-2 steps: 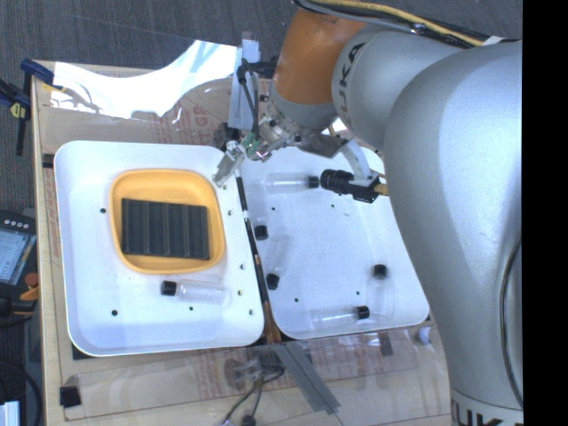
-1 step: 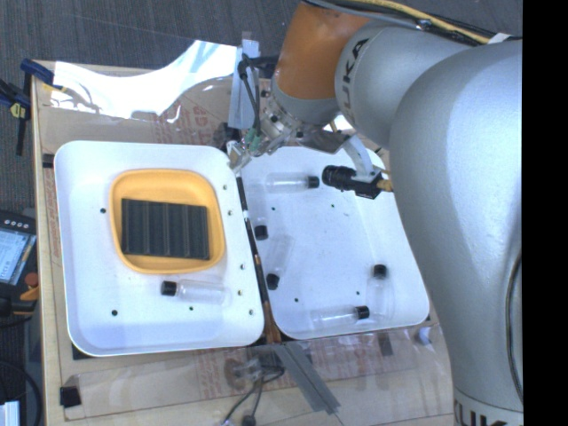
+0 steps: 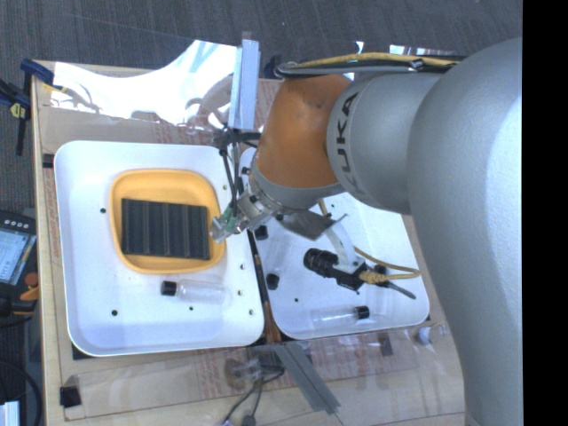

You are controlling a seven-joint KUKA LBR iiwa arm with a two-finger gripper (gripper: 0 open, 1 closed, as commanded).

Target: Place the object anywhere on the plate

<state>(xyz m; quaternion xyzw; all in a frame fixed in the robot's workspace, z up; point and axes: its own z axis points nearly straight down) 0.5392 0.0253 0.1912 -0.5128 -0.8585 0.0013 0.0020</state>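
Camera view is dominated by the grey KUKA arm (image 3: 426, 149), which reaches in from the right across the right bin (image 3: 390, 318) so that its wrist hangs over the divide between the two bins. The left bin (image 3: 75, 264) holds the yellow plate (image 3: 160, 177), and a black ribbed block (image 3: 167, 229) lies flat inside the plate's rim, filling most of its floor. I take that block for the task's object, since it is the only thing on the plate. It is apparently already placed.

Smaller things lie off the plate: one clear vial with a black cap (image 3: 191, 289) in the left bin just below the plate, and a second capped vial (image 3: 342, 313) near the front of the right bin.

Smallest is the end effector (image 3: 224, 227), low over the plate's right rim and just beside the block's right end (close enough that contact can't be ruled out). The wrist shadows it, so I cannot tell how far open it is or whether it has hold of anything.

If the step in hand is letting go and clearing off, doing it well means parting fully from the block first. Then it should rise straight up rather than sideways, so that neither the block nor the light plate is dragged toward the bin wall.
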